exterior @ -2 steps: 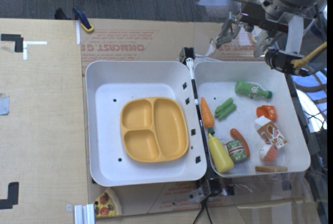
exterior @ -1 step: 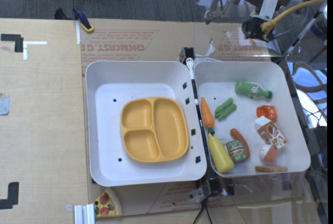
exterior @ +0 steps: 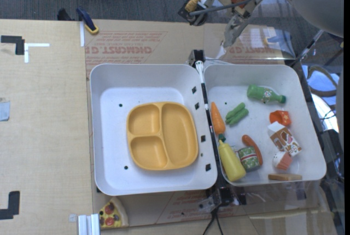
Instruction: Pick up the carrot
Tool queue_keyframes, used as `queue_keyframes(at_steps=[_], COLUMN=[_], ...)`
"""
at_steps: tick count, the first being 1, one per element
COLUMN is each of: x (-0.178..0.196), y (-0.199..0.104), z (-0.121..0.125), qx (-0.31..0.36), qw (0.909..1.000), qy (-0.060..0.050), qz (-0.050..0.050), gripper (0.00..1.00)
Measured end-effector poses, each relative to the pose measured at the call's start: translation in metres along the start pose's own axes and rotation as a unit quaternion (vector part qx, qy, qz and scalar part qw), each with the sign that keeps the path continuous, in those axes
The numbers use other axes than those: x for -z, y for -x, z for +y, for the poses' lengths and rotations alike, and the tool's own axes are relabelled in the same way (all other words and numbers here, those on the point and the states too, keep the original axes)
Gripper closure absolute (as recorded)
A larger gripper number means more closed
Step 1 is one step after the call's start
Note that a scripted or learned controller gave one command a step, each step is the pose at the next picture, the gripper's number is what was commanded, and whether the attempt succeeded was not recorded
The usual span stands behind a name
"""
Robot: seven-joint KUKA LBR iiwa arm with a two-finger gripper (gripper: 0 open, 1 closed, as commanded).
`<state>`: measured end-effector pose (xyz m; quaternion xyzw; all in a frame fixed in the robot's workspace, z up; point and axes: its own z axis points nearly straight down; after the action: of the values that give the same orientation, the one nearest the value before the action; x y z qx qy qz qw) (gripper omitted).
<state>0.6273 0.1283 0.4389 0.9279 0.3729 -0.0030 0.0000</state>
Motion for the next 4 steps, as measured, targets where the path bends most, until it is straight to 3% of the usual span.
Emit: queue_keyframes(at_steps=[1,2,3,4], x=[0.076,0.084,0.084,0.093], y=[-0.058,-0.057,-0.057,-0.057], z=[-0.020,-0.018,-0.019,-0.016], qx=[-0.078,-0.082,-0.081,-0.084], qw=[0.9969,0.9967,0.9967,0.9965], qy=[0.001,0.001,0.001,0.001], qz=[0.002,0.002,0.001,0.002], gripper=[0.00,1.00,0.00,1.00])
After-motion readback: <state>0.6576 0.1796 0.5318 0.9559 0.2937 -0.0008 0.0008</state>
